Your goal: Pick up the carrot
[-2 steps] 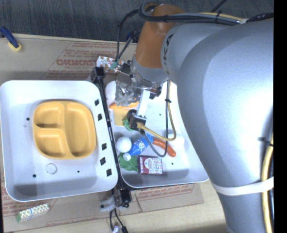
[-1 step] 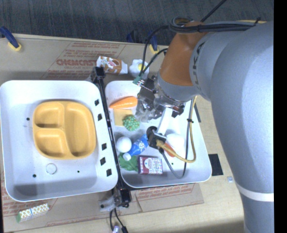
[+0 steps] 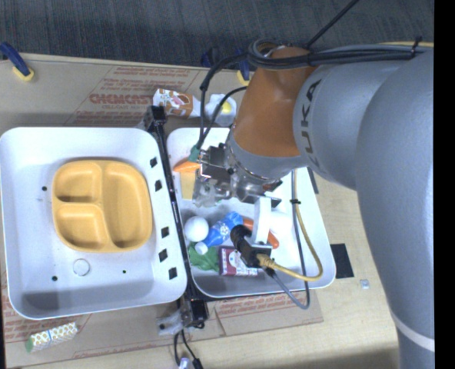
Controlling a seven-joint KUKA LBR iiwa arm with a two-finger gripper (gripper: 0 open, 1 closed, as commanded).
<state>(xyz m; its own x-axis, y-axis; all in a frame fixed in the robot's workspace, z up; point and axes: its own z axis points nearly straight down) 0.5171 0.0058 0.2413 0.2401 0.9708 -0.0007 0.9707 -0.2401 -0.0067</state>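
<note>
Inside crowded right bin (image 3: 313, 206), jaws (image 3: 209, 193) beside carrot (image 3: 186, 167)

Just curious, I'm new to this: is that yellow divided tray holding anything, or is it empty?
Empty. The yellow tray lies flat in the left bin, and all its compartments show bare yellow.

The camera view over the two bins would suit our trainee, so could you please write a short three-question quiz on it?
1. True or false: the yellow tray lies in the left bin.
2. Which bin is the arm reaching over: A) left, B) right?
3. Fill in: the white ball lies just left of a ____ packet.

Key: 1 true; 2 B; 3 blue.
</note>
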